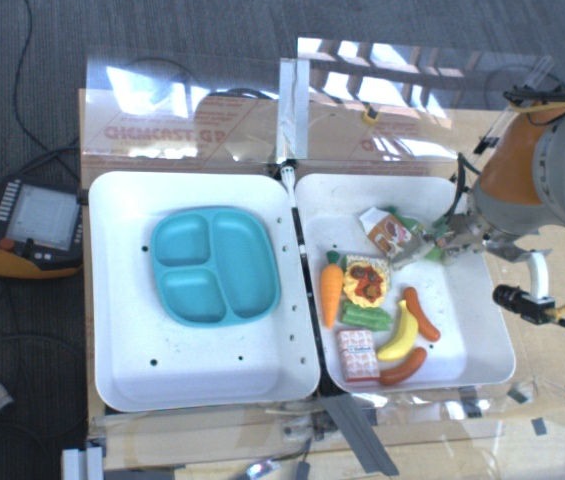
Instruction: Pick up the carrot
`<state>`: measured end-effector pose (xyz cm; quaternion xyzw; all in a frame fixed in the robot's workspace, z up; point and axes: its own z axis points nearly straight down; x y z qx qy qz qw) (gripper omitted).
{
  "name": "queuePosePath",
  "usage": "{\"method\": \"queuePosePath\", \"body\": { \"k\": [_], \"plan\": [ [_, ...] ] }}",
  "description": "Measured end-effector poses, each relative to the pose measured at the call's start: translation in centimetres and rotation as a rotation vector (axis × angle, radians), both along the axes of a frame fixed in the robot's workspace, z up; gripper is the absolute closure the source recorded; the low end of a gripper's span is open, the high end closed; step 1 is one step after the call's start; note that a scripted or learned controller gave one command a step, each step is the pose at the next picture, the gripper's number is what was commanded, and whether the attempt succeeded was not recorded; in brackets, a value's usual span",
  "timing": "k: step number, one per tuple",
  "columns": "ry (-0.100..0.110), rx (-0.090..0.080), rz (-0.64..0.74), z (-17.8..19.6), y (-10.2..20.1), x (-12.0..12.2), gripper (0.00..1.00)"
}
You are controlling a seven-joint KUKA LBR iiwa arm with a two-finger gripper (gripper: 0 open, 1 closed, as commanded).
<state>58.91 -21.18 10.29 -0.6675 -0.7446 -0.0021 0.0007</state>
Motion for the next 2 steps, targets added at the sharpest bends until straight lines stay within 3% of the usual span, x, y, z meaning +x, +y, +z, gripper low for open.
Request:
{"method": "queuePosePath", "body": {
  "k": [1,2],
  "plan": [
    [0.003,-0.007,-0.071,13.9,3.4,-4.8,0.00],
    [0.006,-0.005,-0.213,2.6,5.2,-5.4,0.00]
  ]
}}
